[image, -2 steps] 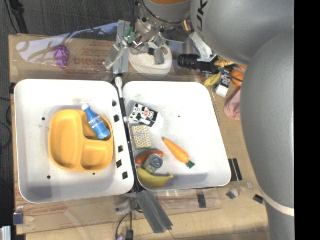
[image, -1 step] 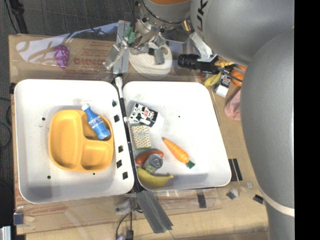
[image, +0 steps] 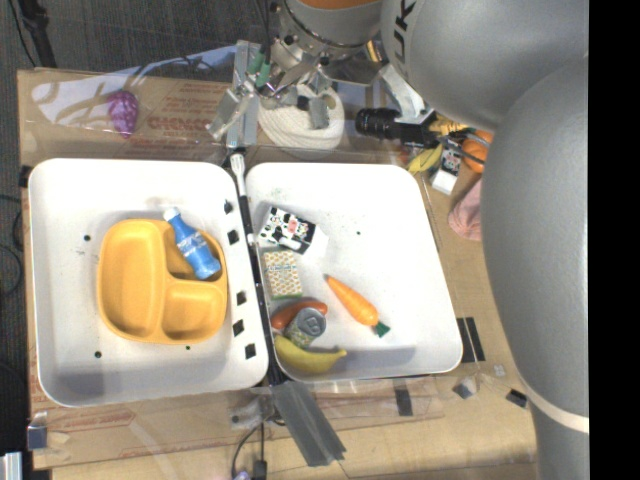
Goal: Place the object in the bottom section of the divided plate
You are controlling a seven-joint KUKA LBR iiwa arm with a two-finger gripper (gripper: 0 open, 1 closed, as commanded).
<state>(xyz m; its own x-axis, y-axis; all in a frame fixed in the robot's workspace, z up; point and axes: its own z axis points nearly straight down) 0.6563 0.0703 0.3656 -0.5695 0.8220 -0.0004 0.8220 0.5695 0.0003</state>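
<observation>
Bottle (image: 194, 245) on plate (image: 130, 293) rim, hand (image: 275, 103) beyond bins

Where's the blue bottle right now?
The blue bottle lies in the left bin, resting tilted across the upper right section of the yellow plate, near the divider between the bins.

A blue bottle (image: 194, 245) lies on the yellow divided plate (image: 135, 303), with an orange carrot (image: 353, 302) and yellow banana (image: 306, 355) to the plate's right.
</observation>
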